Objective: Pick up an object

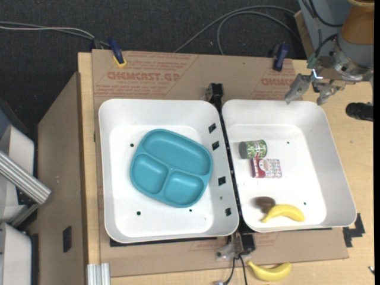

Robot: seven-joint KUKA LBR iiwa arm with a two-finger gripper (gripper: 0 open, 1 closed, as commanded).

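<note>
Right bin [332, 159] held: one small can [253, 149] on its side; one pink-and-white packet [265, 168] just below it; one banana [283, 213] near the front wall, a brown lump [263, 203] touching its left end. Left bin [110, 159] held one blue divided plate [171, 167]. My gripper [309, 91] hung over the right bin's far rim, fingers spread, gripping nothing

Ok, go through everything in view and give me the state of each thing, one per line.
Gripper: open, holding nothing, above the right bin's far rim.
Tray: flat in the left bin, nothing in it.
Can: on its side, right bin.
Packet: lying flat beside the can.
Banana: lying in the right bin.
Second banana: on the bench, outside the bins.
</note>
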